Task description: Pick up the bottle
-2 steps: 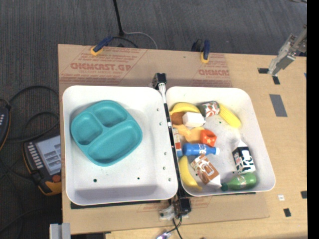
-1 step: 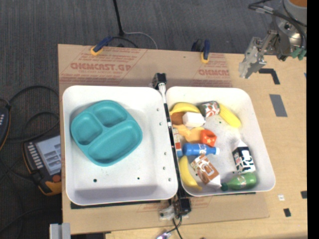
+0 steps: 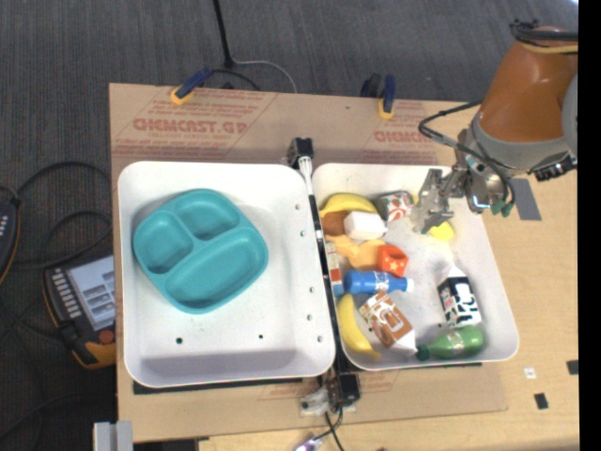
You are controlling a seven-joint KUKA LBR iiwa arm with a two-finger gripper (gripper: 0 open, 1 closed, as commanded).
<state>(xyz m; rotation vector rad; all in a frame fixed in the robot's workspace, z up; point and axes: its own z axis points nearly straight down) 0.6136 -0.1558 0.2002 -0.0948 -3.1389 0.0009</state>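
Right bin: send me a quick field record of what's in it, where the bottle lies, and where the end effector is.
right bin: crowded with small items
bottle: white with a black label, near the bin's right wall, apart from the end effector
beside bottle: green item just below it
other contents: two bananas, blue tube, can, carton
end effector: over the bin's upper right, above the bottle, holding nothing visible
left bin: teal divided plate
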